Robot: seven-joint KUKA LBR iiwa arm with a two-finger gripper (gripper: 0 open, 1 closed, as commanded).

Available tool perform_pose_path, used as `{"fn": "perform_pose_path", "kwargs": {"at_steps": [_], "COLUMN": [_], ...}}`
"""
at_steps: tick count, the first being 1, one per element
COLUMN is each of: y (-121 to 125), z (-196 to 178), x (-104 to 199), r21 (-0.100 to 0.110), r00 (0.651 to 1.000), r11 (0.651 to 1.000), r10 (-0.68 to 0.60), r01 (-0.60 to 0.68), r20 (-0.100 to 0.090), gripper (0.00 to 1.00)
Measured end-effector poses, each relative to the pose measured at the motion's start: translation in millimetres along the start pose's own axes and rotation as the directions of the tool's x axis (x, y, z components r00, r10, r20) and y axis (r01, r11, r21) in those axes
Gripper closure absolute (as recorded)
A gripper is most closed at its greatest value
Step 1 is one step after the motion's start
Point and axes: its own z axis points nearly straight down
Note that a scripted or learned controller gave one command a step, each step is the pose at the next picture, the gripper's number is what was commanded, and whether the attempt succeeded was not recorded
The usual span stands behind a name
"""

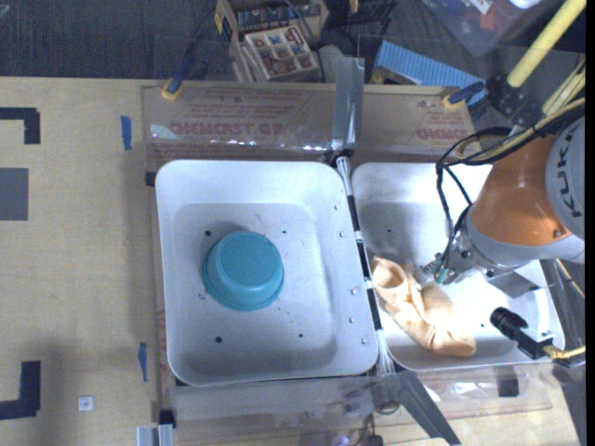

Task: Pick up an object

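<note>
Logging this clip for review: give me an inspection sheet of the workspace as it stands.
Surface: left bin and right bin, both white, on a wooden bench.
Job's things: teal bowl in left bin; beige cloth crumpled in right bin.
Clutter: nothing seen.
Grippers: gripper low over right bin, beside the cloth.
Cables: black cables loop above the gripper.
Surroundings: stacked boxes beyond the bench.

Teal bowl (244, 269) occupying centre-left of left bin (311, 249), floor lying open all round it. Crumpled beige cloth (420, 310) crowding near-left corner of right bin (400, 203); arm (522, 203) overhanging its right side.
</note>
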Motion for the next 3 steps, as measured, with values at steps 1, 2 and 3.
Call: {"fn": "perform_pose_path", "kwargs": {"at_steps": [1,2,3], "y": [-0.2,64.8,23.5], "z": [-0.1,13.8,12.7], "x": [-0.3,-41.1,-13.7], "r21": [0.000,0.009,0.009], "r00": [1.000,1.000,0.999], "r11": [1.000,1.000,0.999], "r10": [0.000,-0.023,0.043], "r01": [0.000,0.023,-0.043], "r20": [0.001,-0.004,-0.003], "gripper": [0.00,0.00,0.00]}}
